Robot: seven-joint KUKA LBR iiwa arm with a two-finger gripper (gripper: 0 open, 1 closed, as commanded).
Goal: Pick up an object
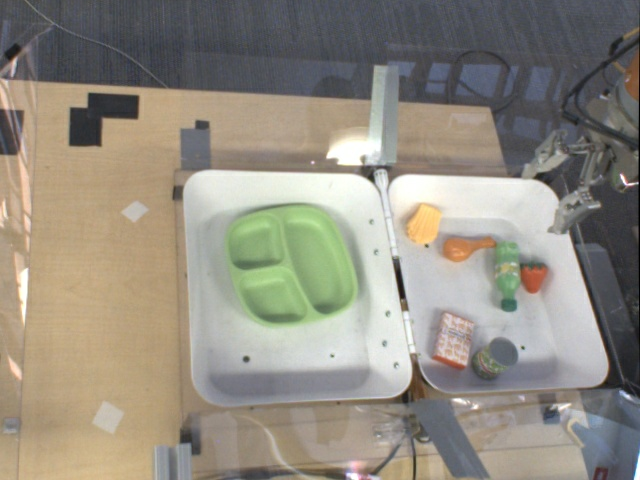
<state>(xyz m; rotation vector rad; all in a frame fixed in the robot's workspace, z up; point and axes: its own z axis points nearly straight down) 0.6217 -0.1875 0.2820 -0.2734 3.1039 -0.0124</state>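
Hovering open beyond the right bin's (560, 368) far corner, the hand (570, 183) grips nothing; green bottle (507, 272) lies inside

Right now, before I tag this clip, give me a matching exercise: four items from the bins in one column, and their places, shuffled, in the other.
Things:
1. green divided plate
2. corn cob
3. can
4. green bottle

Places:
A. right bin, near front edge, beside the small box
B. right bin, back left corner area
C. left bin, middle
D. right bin, between the orange carrot-like piece and the red toy

Pairs: 1-C, 2-B, 3-A, 4-D
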